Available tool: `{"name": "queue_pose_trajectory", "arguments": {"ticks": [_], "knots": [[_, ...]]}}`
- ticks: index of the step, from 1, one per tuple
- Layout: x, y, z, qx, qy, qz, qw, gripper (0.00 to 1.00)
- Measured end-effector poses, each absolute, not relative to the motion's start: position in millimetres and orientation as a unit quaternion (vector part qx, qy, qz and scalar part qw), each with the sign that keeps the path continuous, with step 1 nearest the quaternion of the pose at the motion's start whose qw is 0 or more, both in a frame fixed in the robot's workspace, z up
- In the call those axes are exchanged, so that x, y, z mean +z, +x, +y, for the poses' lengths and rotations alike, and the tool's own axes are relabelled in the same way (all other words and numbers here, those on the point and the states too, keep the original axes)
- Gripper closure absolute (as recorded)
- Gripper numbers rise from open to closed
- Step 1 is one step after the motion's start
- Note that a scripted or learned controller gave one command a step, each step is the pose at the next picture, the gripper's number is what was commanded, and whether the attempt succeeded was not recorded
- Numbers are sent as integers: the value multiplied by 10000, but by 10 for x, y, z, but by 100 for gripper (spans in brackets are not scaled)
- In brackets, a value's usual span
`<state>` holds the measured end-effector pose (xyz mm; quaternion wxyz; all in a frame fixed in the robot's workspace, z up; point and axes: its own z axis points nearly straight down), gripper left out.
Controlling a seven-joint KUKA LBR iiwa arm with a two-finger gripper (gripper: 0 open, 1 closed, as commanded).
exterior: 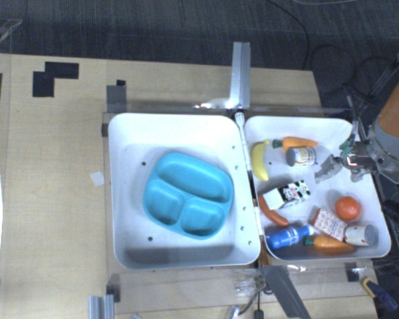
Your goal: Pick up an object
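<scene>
My gripper (343,165) hangs over the right edge of the right bin (382,244), open, with nothing between its fingers. Below it lies an orange ball-shaped fruit (348,208). To its left stand a small can (301,156) and an orange carrot (298,142). A yellow banana (259,160) lies along the bin's left wall. A small black-and-white box (287,195), a red chili (272,213), a blue bottle (288,235), a red-and-white snack pack (328,223), a second carrot (332,244) and a small tin (359,234) fill the lower half.
The left bin (126,178) holds a blue divided plate (187,195). A metal post (241,75) rises behind the divider between the bins. Cables run along the dark floor at the back right.
</scene>
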<state>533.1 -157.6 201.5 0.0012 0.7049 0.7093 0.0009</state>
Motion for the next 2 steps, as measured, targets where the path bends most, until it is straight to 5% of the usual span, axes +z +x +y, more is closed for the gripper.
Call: {"name": "queue_pose_trajectory", "arguments": {"ticks": [1,2], "knots": [[949,5064,-2019,16,6648,7470,30,0],[1060,5086,-2018,29,6643,7474,55,100]]}}
